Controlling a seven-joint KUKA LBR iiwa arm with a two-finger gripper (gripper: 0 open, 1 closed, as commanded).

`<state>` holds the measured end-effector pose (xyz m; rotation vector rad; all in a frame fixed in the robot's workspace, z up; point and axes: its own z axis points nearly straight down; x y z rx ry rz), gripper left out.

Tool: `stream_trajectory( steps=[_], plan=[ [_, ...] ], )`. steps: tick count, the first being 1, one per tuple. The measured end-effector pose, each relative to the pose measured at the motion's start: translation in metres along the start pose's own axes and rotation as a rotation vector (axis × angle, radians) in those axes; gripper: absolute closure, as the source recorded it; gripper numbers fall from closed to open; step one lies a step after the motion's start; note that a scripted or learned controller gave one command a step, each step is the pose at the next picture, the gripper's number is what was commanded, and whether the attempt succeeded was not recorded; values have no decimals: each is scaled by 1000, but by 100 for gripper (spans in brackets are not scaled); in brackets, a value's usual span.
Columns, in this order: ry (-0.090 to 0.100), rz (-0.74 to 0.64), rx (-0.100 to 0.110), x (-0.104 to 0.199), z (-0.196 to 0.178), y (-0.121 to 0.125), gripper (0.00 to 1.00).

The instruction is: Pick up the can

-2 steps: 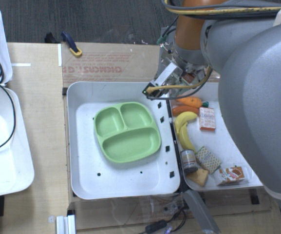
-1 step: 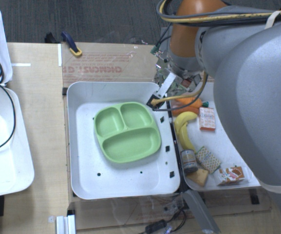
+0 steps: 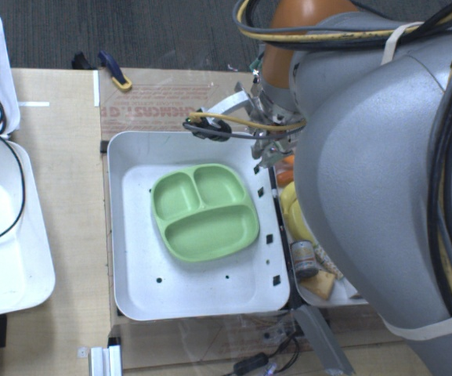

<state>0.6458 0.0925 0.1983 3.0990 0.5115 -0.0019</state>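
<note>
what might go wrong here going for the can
1. The small grey metal can lies packed against a yellow banana-shaped item in the right white bin, so the claw may catch a neighbour instead.
2. The big grey arm covers most of that bin, hiding the approach.

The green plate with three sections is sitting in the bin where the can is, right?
Not quite. The camera view shows the green plate lying alone in the left bin. The can is in the other bin, on the right, next to the yellow things under the arm.
</note>
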Motion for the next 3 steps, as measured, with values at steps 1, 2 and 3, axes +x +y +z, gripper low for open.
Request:
stream_trajectory(
  steps=[1,2,3],
  plan=[
    [-3,-208,0,17,24,-76,100],
    [0,34,-2,-24,-87,-116,100],
    [0,131,-2,-35,-77,-154,100]
  ],
)
